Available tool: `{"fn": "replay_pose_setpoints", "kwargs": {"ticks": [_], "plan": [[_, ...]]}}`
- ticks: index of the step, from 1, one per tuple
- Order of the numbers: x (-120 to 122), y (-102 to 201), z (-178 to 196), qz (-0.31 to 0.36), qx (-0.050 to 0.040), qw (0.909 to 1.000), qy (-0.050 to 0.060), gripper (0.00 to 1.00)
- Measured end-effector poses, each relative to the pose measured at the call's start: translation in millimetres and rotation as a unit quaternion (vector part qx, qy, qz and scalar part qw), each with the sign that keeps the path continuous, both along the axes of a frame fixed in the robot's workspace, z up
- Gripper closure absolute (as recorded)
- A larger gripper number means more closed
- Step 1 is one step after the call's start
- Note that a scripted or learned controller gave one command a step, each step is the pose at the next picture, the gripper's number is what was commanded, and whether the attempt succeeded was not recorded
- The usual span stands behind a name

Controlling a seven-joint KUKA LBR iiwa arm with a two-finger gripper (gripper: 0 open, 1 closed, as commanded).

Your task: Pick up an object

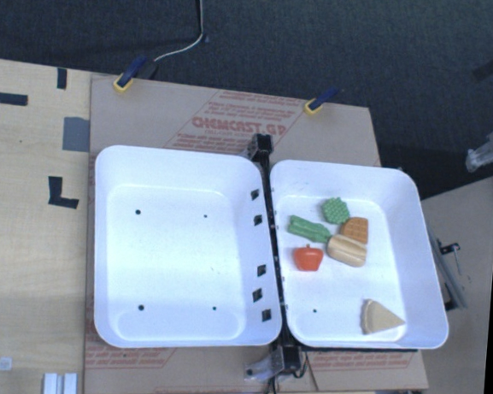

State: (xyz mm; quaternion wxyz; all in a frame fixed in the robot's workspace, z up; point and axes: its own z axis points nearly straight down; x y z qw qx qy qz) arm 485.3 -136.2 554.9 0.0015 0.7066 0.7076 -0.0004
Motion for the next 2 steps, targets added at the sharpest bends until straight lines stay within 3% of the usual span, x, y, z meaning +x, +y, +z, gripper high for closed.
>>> {"fn": "replay_pose_setpoints", "kwargs": {"ticks": [1, 2], "plan": [[0.7, 0.3, 10.4, 0.0, -0.0007, 1.0, -0.001, 1.0], [0.6, 0.3, 10.1, 0.0, -0.0006, 1.0, 0.0, 0.0]]}}
